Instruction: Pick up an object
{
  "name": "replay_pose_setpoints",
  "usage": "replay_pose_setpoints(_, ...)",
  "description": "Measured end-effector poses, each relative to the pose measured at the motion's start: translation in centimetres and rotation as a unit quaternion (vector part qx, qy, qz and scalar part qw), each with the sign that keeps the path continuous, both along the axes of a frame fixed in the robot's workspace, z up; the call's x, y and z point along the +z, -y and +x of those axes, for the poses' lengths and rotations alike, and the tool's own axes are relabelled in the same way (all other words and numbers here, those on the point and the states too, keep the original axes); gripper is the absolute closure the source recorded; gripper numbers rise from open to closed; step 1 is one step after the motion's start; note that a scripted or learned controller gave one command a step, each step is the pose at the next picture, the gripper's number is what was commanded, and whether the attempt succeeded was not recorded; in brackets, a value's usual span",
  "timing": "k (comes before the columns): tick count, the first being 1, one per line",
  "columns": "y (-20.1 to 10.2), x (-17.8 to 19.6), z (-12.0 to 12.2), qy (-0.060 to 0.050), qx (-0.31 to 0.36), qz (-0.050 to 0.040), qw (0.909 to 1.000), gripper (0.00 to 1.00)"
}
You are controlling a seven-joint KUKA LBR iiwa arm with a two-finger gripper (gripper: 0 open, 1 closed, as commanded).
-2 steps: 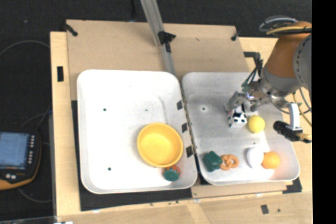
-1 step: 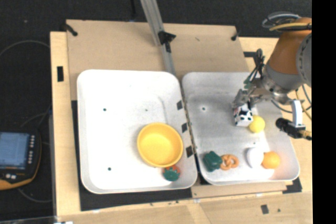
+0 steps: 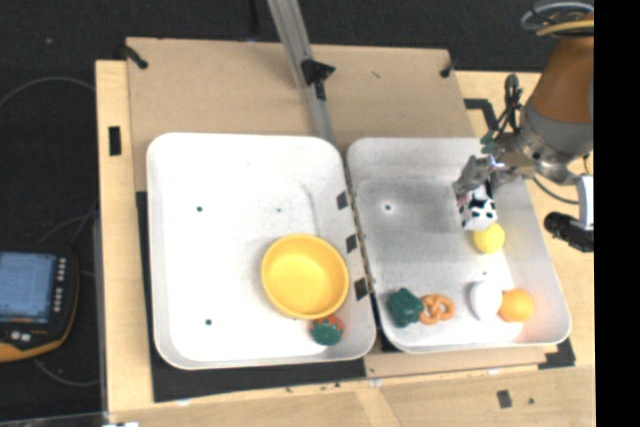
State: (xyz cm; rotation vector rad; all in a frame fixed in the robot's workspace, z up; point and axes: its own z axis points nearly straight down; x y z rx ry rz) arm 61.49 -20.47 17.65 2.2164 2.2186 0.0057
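The claw (image 3: pixel 476 187) hangs over the right bin (image 3: pixel 420 165), near its right wall, with a small black-and-white toy (image 3: pixel 481 212) directly beneath its tip; whether the toy is pinched or merely touched I cannot tell, and the same goes for the claw's opening. A yellow lump (image 3: pixel 488 237) sits just below the toy, touching or nearly so. Along the bin's near edge lie a green piece (image 3: pixel 404 307), an orange pretzel-like thing (image 3: pixel 437 308), a white ball (image 3: pixel 484 300) and an orange ball (image 3: pixel 516 305) (the last two side by side). The left bin (image 3: pixel 220 175) holds a yellow bowl (image 3: pixel 305 275), upright, with a small green-and-red object (image 3: pixel 327 330) by its near rim. The toy's long axis runs roughly up the view.
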Motion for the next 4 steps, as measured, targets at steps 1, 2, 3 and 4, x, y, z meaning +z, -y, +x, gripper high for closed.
replay_pose_setpoints(1, 0.1, 6.1, 0.3, -0.002, 0.001, -0.0001, 1.0000, 1.00)
replay_pose_setpoints(2, 0.2, 2.9, 0.3, -0.004, 0.000, -0.0007, 1.0000, 1.00)
replay_pose_setpoints(3, -5.1, 2.5, -0.6, -0.003, 0.002, 0.0004, 1.0000, 1.00)
replay_pose_setpoints(4, -10.3, 2.1, -0.8, -0.003, 0.002, 0.0011, 1.0000, 1.00)
